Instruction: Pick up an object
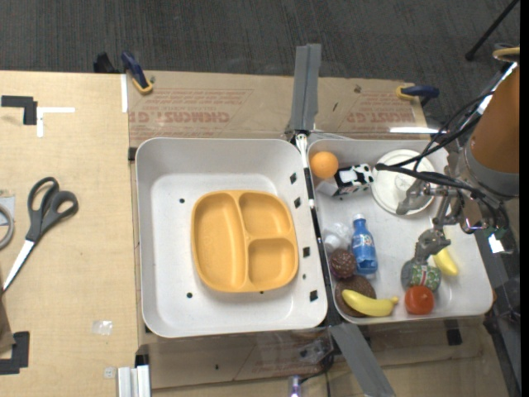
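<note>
The right bin holds an orange ball, a black-and-white cow toy, a white bowl, a blue bottle, a brown lumpy piece, a banana, a red tomato, a green piece and a small yellow piece. My gripper hangs over the bin's right half, between the bowl and the green piece. Its fingers are open, one fingertip by the bowl's rim and the other over the green piece, with nothing between them.
The left bin holds a yellow divided plate. Scissors lie on the wooden bench at the far left. Black cables run from the arm across the right bin's back edge. Blue clamps hold the cardboard behind the bins.
</note>
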{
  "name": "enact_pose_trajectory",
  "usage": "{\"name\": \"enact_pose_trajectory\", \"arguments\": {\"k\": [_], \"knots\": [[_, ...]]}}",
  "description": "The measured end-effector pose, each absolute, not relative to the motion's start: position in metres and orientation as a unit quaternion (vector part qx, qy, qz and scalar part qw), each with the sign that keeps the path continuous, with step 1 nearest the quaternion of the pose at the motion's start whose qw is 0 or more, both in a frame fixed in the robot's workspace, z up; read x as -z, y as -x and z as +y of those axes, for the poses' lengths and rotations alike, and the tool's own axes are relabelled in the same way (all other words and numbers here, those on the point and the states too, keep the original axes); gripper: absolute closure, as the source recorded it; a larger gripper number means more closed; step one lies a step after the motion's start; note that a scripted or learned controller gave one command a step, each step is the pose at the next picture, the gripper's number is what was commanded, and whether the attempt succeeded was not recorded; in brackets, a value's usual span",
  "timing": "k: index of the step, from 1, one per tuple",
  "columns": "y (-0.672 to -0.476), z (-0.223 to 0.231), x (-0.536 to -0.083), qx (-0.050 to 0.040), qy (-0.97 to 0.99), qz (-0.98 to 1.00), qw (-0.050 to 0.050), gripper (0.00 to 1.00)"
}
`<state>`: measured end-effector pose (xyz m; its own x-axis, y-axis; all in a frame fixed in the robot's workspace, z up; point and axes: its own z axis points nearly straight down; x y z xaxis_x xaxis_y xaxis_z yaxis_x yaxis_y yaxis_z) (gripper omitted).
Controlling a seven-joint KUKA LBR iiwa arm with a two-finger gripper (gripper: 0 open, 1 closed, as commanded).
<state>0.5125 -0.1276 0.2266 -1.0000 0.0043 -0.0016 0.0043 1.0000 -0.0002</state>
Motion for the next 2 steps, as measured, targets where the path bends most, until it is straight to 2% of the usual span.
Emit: {"name": "enact_pose_trajectory", "arguments": {"k": [1, 2], "knots": [[-0.479, -0.117, -0.14, 0.0002, 0.031, 1.0, 0.001, 0.0], [-0.49, -0.102, -0.101, 0.003, 0.006, 1.0, 0.012, 0.0]]}}
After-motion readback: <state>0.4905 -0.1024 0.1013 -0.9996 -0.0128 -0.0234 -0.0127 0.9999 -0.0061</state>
